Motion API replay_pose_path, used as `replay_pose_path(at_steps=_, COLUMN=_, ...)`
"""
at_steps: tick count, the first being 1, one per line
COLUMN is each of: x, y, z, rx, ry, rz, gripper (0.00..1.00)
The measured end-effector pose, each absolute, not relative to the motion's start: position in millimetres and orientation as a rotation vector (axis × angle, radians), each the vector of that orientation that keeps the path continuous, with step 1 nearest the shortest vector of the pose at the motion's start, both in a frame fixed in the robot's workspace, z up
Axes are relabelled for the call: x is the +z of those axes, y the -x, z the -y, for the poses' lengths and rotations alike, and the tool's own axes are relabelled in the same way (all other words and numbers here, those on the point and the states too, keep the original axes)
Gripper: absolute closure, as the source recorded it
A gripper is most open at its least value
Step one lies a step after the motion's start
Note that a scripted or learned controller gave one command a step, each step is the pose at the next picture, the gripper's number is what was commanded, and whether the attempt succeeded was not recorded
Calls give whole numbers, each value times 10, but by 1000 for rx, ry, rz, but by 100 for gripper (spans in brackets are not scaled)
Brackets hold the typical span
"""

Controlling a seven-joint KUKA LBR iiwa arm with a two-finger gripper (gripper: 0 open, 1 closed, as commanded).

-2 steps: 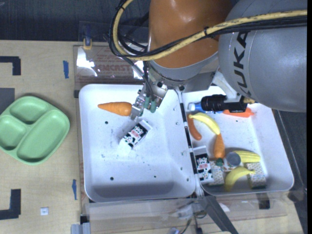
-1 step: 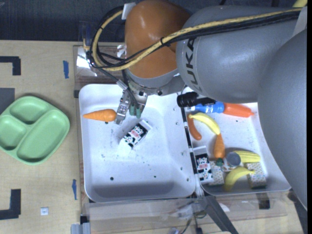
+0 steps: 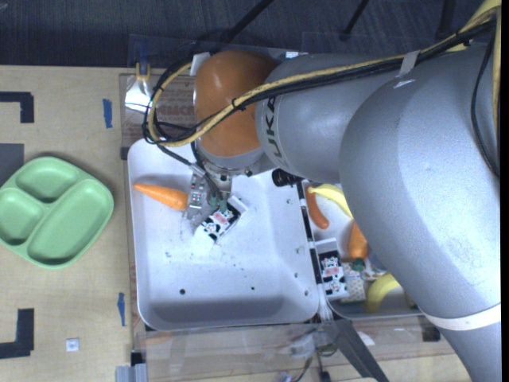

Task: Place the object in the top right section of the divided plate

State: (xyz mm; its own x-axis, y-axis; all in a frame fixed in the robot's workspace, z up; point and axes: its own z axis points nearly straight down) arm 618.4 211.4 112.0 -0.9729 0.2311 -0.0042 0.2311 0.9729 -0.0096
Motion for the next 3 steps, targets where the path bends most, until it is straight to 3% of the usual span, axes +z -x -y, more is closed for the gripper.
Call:
replay_pose_path(at_steps=1, x=919, y=-5749, z=-2105, rx=-11, ry=-267, rz=-3112, gripper=100)
replay_pose_path(at_steps=2, x=900, y=-6359, z=-1943, rx=-1, ry=373, rz=-3105, gripper=100)
replay_pose_path(at_steps=3, x=905, y=-6591, z=-2151, rx=-11, ry=656, rz=-3057, gripper=100)
